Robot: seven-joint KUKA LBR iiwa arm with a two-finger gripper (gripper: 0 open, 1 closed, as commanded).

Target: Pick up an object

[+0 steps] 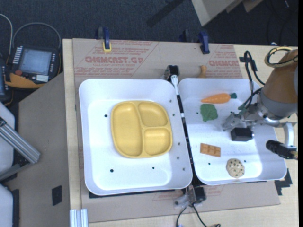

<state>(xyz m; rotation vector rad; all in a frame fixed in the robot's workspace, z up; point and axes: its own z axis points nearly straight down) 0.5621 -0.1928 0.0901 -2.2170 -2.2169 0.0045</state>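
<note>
Hovering low in the right bin (265, 171), my tool (240, 126) sits among the toy food; how its jaws stand I cannot tell. Going left to right: a yellow divided plate (141, 128) in the left bin (92, 141), then green leaf (208, 112), orange carrot (216, 98), brown cracker (210, 150), and cookie (235, 167) nearest.

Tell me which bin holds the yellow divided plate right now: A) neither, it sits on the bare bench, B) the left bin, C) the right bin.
B: the yellow divided plate lies in the middle of the left bin, while the right bin holds the carrot, the green piece, the cracker and the cookie.
</note>
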